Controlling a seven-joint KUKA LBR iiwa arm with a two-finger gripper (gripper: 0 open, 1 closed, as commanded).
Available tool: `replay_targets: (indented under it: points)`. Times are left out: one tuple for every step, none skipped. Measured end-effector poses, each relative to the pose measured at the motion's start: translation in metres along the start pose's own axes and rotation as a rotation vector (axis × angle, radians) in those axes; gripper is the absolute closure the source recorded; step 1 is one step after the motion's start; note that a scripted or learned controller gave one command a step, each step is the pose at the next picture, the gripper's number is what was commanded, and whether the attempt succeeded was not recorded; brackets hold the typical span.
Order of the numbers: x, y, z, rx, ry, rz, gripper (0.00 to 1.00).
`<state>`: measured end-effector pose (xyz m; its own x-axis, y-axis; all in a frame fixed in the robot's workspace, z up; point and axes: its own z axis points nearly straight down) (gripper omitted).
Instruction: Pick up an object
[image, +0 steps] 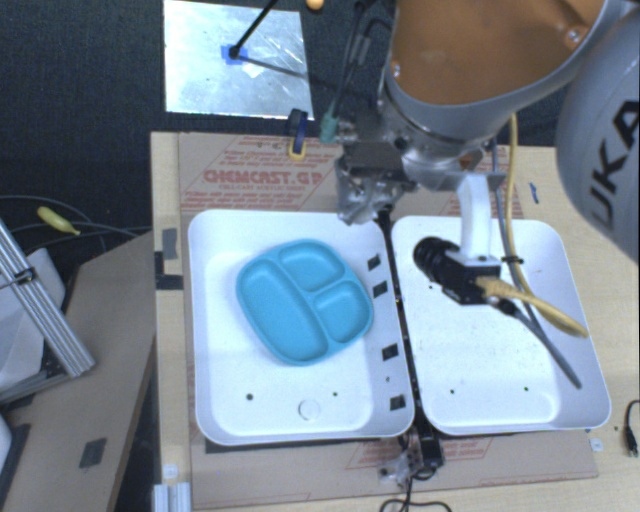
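Left bin (215, 330): blue divided plate (303, 300)

My bins (480, 405) glare bright white under even overhead light; my arm (480, 50) looms blurred up close, and the blue tray (300, 300) casts soft shadow

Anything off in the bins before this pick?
Nothing spilled or broken. The blue plastic divided plate lies flat but skewed in the left white bin, its edges at an angle to the bin walls. The claw sits above the bins' far edge, near the divider, touching nothing that shows.
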<state>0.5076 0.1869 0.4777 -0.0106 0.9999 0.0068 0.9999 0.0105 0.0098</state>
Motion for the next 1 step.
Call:
replay_targets:
  points:
    - [0.0016,-0.0219,0.0024,0.009,-0.005,0.005,1.0]
